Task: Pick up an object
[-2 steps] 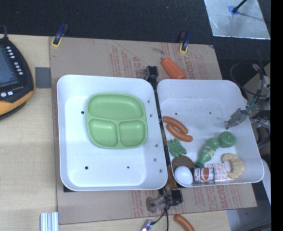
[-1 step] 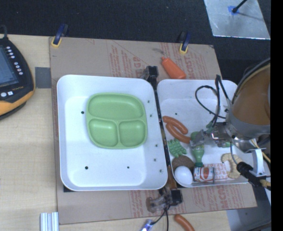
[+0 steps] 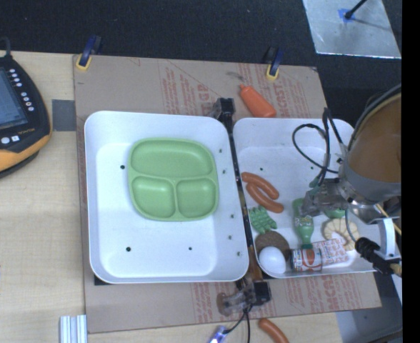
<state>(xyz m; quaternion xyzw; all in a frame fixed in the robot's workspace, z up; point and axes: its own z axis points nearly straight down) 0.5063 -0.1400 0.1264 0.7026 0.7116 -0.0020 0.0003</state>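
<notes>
1. Low in the frame, an orange sausage-shaped toy (image 3: 273,329) lies on the brown cardboard sheet (image 3: 160,84) that covers the bench, outside both bins.
2. Right white bin (image 3: 267,131) holds the clutter: two orange plastic hot dogs (image 3: 261,190), a dark green leafy toy (image 3: 261,221), a white egg (image 3: 272,261) touching a brown round piece (image 3: 273,241), a clear bottle with red-and-white label (image 3: 323,256) lying on its side, and a small green bottle-shaped toy (image 3: 305,227).
3. Grey gripper (image 3: 317,204) hangs over the green toy. Jaws: cannot tell whether spread or pressed together; nothing visibly pinched.
4. Judgement: the green toy looks light, stiff, perhaps slick; grip across its narrow body.
5. Left white bin (image 3: 103,191) holds one pale green three-compartment plate (image 3: 173,179), compartments bare.
</notes>
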